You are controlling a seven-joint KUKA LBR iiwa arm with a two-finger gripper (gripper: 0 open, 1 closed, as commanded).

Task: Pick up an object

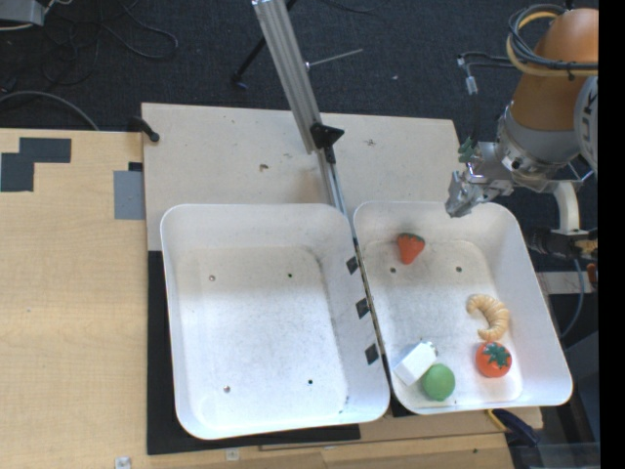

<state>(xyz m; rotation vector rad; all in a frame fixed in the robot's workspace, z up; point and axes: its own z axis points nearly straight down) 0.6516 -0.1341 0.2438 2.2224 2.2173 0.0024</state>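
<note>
**Nothing picked up yet**

The gripper hangs over the back edge of the right bin. I cannot tell its state. The strawberry, croissant, tomato, green ball and white block lie inside, waiting.

The arm is a thick, rounded limb with a glossy orange band on its upper part and a pale grey shell below and beside it. Black cables loop around the top of the orange section, and another thin dark cable runs down its left side. The wrist narrows into a darker metal collar. Below it sits the small grey gripper, dull metal and blocky.
</note>
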